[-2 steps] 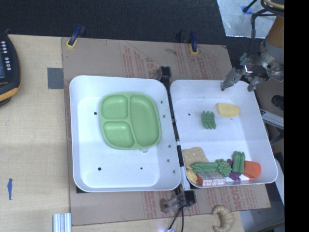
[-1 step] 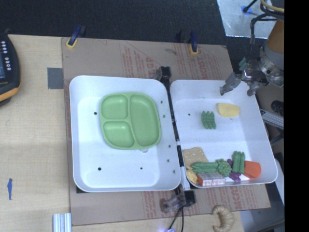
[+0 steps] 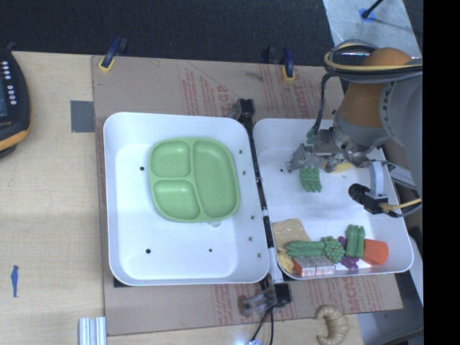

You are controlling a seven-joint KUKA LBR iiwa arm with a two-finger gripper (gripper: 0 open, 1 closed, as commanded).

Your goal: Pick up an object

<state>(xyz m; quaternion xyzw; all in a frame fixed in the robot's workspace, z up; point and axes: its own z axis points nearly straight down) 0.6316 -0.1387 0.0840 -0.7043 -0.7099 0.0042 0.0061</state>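
pincer [image 3: 310,165] is hanging in the right bin [image 3: 280,139], upper part, right over a small green veg toy [image 3: 310,179]; can't tell if it's gripping it. to do it well: going straight down, centred on the toy. open room around it; other items are crowding the bin's near edge, back wall close behind.

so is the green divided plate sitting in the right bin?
No, the green three-compartment plastic plate lies in the left shallow white bin.
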